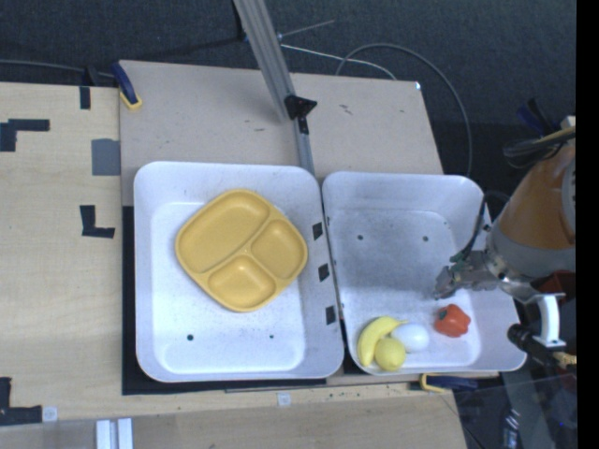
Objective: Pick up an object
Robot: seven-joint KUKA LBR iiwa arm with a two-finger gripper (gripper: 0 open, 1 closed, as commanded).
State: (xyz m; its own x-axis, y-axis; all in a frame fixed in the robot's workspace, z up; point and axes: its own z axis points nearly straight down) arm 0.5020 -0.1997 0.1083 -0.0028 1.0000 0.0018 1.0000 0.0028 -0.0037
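Along the near edge of the right bin [374,199] lie a banana [372,337], a lemon [390,354] touching it, and a white egg [411,336] just beside both. Near them, toward the bin's right wall, sits a red pepper [452,321]. Just above the pepper hangs the gripper [455,280]; whether its fingers stand wide or narrow cannot be told, and nothing shows between them. Beside the right bin, the left bin [154,251] holds 1 yellow tray [241,249] with 3 compartments. Beyond the bins a metal pole [267,50] slants across the bench [206,110].
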